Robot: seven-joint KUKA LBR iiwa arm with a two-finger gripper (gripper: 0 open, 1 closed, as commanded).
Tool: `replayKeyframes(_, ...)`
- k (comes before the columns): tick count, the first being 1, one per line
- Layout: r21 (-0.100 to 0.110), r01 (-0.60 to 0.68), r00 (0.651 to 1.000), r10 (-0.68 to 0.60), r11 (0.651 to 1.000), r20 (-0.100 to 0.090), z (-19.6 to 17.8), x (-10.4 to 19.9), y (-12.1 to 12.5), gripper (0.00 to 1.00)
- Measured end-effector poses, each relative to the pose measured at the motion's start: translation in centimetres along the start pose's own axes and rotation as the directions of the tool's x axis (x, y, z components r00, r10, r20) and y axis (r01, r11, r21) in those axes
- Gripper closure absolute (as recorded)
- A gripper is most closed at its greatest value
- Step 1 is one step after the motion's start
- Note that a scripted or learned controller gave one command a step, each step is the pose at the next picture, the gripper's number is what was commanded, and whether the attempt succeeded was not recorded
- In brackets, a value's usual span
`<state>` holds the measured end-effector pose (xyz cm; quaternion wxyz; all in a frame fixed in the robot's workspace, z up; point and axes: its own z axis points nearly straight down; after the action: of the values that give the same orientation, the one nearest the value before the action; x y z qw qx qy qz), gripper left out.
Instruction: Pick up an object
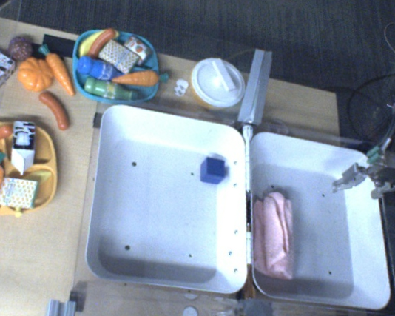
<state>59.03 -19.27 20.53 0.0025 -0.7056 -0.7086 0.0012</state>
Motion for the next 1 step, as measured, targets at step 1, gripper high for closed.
replayKeyframes(1,0.002,0.082,0.997,-0.082,0.997,-0.001,9.77,6.00,-1.00,0.00)
